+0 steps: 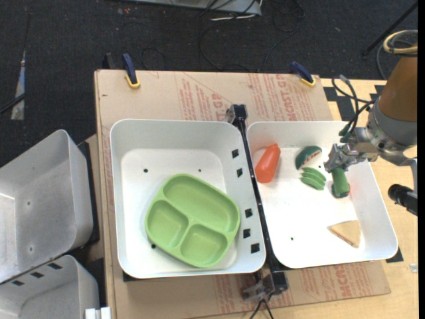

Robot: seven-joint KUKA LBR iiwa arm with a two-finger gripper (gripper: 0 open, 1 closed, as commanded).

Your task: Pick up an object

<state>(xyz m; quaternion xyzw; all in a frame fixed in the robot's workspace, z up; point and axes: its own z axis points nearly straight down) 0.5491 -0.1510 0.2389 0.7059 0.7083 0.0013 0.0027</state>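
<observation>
My gripper (340, 159) hangs over the right side of the right bin (372, 244), reaching in from the right edge. Directly below it, touching or nearly touching, a dark green cylinder-shaped piece (340, 185) lies on the bin floor. Left of that is a light green ridged piece (313, 178), and a green and red slice (308, 155) sits just above it. An orange-red piece (267, 163) rests near the bin's left wall. A tan wedge (346, 232) lies at the front right.
The left bin (126, 178) holds a light green divided plate (192, 219). A black divider (249, 178) runs between the bins. Grey tubs (40, 198) stand off the bench to the left. Clamps (131, 72) hold the board's far edge.
</observation>
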